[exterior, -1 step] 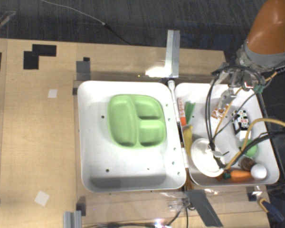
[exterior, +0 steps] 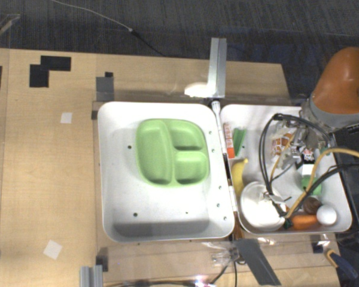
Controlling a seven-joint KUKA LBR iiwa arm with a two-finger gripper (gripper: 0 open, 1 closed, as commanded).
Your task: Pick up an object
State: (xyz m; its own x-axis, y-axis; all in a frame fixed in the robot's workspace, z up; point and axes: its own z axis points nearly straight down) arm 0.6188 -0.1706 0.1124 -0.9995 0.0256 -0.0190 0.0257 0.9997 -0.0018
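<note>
Orange carrot, white egg-shaped ball, round white bowl crowd near end of right white bin. Yellow banana, green packet beyond, along divider. Gripper low over bin middle, cables masking it; cannot tell claw state. Step judged: approach, nothing held. Next: descend, close on one item. Left white bin: green sectioned plastic tray.
</note>
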